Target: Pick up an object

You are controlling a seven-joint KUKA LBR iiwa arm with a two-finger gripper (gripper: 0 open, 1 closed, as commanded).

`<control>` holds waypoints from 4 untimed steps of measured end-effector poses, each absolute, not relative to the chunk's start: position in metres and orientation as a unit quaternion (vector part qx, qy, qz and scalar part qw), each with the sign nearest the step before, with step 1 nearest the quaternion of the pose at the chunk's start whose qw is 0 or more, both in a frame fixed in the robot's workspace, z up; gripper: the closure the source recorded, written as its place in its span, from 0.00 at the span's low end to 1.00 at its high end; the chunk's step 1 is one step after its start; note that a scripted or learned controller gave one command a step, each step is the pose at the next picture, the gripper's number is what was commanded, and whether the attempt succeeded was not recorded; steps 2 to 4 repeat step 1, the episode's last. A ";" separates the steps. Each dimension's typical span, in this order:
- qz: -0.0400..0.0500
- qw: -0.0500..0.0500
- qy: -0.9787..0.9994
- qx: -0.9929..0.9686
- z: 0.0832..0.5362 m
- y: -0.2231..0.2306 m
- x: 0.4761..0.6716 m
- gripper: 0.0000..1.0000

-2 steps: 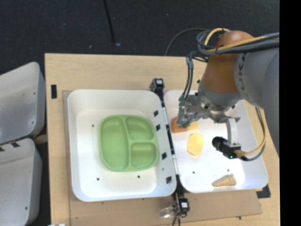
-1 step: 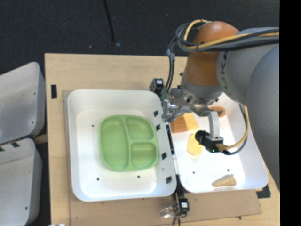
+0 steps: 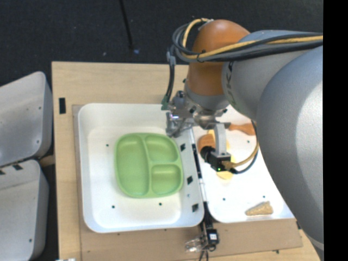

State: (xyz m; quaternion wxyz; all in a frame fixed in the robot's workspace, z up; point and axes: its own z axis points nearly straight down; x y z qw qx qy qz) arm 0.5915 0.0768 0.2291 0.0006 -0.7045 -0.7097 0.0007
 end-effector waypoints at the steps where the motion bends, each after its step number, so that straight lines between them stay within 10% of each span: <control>1: 0.002 0.001 -0.708 -0.706 0.229 0.074 0.591 0.00; 4: 0.002 0.001 -0.708 -0.706 0.229 0.074 0.591 0.00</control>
